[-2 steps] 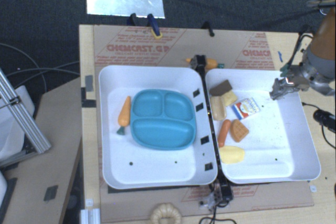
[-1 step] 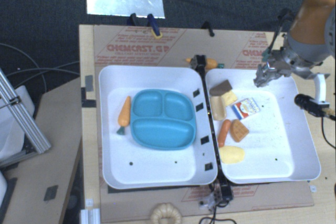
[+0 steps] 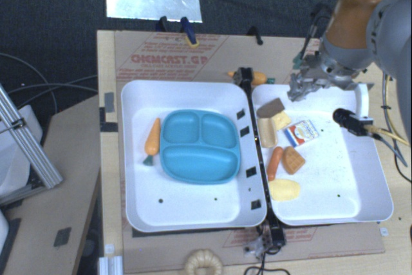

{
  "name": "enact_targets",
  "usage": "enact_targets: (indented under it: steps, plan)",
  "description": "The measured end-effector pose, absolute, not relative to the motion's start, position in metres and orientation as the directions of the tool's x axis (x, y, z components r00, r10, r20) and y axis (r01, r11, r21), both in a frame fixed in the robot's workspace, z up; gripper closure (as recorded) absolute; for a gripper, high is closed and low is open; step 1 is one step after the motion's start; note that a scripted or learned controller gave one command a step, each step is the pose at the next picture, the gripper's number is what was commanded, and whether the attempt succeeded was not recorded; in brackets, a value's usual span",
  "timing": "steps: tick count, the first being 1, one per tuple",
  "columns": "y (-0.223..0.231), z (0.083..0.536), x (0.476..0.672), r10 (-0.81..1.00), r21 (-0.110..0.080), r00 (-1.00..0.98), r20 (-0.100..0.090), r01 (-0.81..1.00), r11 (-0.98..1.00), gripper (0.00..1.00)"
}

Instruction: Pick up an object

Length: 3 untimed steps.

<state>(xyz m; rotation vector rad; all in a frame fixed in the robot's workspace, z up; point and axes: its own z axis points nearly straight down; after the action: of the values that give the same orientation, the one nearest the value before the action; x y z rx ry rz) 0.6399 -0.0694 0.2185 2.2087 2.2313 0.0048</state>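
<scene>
Since nothing is seen lifted, pick is judged not yet done. Gripper (image 3: pixel 302 88) poised over right bin (image 3: pixel 370 193) far edge (finger state cannot be told); toy food (image 3: pixel 283 161) left lying in bin.

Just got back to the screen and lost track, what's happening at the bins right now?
The arm's gripper hangs over the far edge of the right bin, with nothing seen between its fingers. Below it in that bin lie small food pieces: a brown block, a red and white packet, a small carrot and a yellow piece. The left bin holds a blue divided plate and a carrot beside it.
</scene>
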Motion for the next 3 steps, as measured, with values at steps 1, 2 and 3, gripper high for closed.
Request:
enact_targets:
  steps: [1, 2, 3]
  plan:
    - [-0.026, 0.236, 0.668, 1.0, 0.006, -0.009, 0.002, 1.0, 0.009, 1.0]
    - [-0.036, 0.219, 0.662, 1.0, 0.002, -0.001, -0.001, 1.0, 0.001, 1.0]
    - [-0.026, 0.235, 0.662, 1.0, 0.004, -0.006, 0.0, 1.0, 0.006, 1.0]
